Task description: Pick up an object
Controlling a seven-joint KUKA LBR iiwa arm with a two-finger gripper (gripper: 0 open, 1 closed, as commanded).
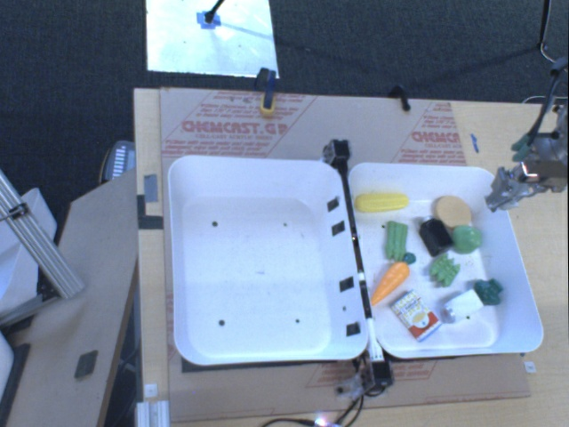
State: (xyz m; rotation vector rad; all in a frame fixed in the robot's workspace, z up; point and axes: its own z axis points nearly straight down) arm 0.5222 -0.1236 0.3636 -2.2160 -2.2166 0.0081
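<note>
The right bin (524,314) holds several small objects: a yellow corn cob (381,203), a tan round piece (452,209), a black block (435,236), a green ball (467,237), a green ridged piece (396,239), an orange carrot (390,281), a green leafy piece (444,270), a dark green piece (488,291), a white piece (463,305) and a small red-and-white box (415,315). My gripper (505,189) hangs at the bin's upper right rim, apart from all the objects, nearest the tan piece.
The left bin (191,327) lies beside the right one, joined by a black clipped divider (348,238). Both rest on a board marked CHEMCAST (231,126). A shiny square sheet (210,25) lies on the dark floor behind.
</note>
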